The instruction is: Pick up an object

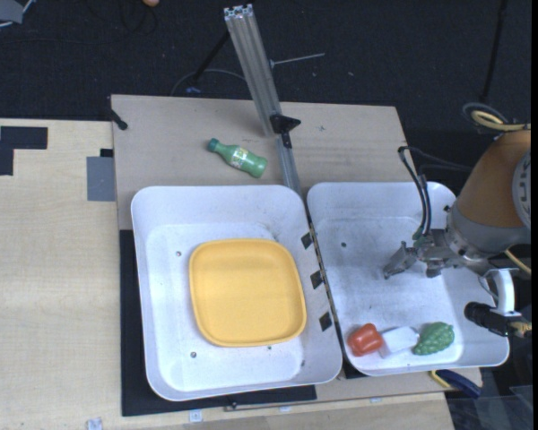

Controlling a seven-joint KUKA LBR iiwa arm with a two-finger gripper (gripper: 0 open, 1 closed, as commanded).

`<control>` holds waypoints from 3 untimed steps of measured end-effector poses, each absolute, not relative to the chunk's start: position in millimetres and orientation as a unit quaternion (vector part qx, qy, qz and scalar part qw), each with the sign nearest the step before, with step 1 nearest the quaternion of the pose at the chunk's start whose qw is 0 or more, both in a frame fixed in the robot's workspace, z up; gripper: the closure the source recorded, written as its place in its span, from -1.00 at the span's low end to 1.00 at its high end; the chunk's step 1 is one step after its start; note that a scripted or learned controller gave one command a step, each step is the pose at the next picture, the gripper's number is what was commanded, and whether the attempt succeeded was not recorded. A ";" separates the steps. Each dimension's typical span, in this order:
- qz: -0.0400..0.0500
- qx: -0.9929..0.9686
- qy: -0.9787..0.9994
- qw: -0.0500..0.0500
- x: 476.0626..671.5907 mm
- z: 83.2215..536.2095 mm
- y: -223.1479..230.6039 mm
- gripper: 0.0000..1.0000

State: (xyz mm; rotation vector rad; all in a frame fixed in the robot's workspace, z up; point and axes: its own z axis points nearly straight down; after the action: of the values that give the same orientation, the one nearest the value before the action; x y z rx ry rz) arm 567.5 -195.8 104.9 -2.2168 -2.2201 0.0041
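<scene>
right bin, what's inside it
The right bin holds a red-orange pepper, a small white block and a green leafy piece along its near edge. The hand and arm cover part of its right side.

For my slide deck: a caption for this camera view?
Gripper over right bin; red pepper, green toy below.

Pale wooden bench (pixel 45 267) under a tan board (pixel 341 141) (lighter than the black floor behind). Directly on the board: two shallow white bins side by side, touching along their inner edges; left bin (pixel 152 240) and right bin (pixel 359 204). Behind the left bin, a small green bottle (pixel 238 158) on its side, apart from the rim. Just beside it, the foot of a slanted metal rail (pixel 260 70), near the seam between the bins.
</scene>
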 end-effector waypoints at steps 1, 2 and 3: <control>0.000 -0.707 -0.707 0.000 568.2 117.3 -197.3 1.00; -0.001 -0.707 -0.707 -0.002 569.0 179.5 -201.6 1.00; -0.001 -0.707 -0.707 -0.002 573.6 239.1 -195.6 1.00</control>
State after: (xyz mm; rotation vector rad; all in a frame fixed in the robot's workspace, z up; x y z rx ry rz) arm 573.6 -195.6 239.1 -2.2245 -2.2247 -0.0042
